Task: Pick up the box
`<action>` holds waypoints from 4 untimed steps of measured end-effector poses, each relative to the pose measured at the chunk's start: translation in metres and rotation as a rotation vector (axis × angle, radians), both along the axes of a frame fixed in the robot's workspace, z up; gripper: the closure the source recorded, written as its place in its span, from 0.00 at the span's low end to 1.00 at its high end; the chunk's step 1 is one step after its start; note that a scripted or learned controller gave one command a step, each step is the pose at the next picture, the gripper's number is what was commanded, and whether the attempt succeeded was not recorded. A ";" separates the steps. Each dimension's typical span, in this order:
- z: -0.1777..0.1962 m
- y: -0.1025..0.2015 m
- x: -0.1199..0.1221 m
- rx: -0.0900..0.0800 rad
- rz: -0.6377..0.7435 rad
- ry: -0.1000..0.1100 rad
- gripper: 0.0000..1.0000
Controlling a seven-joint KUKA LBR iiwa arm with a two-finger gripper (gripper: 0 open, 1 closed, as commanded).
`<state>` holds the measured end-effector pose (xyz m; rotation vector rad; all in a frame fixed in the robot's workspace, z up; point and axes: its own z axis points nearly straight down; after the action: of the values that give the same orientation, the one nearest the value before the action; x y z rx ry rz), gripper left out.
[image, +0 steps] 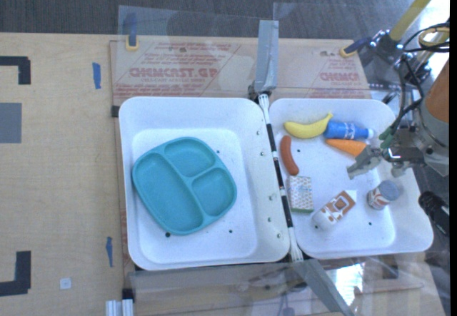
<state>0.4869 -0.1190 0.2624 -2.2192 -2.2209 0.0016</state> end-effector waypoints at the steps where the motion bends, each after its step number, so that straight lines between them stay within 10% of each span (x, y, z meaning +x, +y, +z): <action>1: -0.149 0.022 0.002 -0.006 -0.059 -0.029 0.00; 2: -0.155 0.008 0.073 -0.009 -0.170 -0.050 0.00; 4: -0.155 0.017 0.078 -0.023 0.147 -0.058 0.00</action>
<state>0.5650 -0.1023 0.1073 -2.0872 -2.4218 -0.0376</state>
